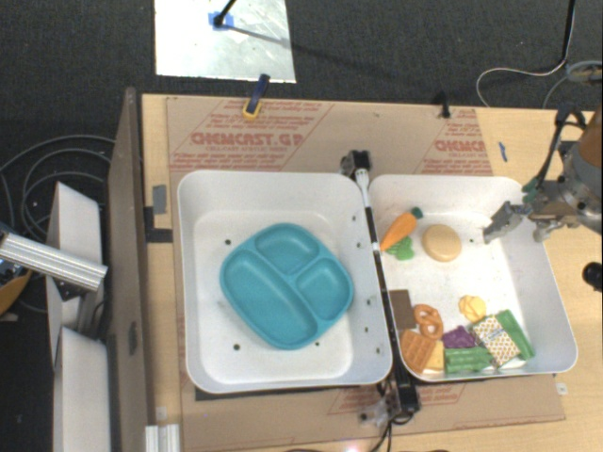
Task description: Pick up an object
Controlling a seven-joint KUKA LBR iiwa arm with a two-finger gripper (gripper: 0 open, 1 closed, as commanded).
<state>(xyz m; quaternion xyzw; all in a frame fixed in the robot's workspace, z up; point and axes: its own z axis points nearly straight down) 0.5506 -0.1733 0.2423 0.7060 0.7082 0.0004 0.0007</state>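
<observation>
The heap of toy food (pixel 462 345) is lying at the right bin's (pixel 551 295) near edge, well below the jaws (pixel 506 220). The bun (pixel 441 243) is sitting just beside them. They are hanging slightly parted, gripping nothing; picking is not yet done.

Robot lab, bench (pixel 283 125), loose cables (pixel 38 191)
</observation>
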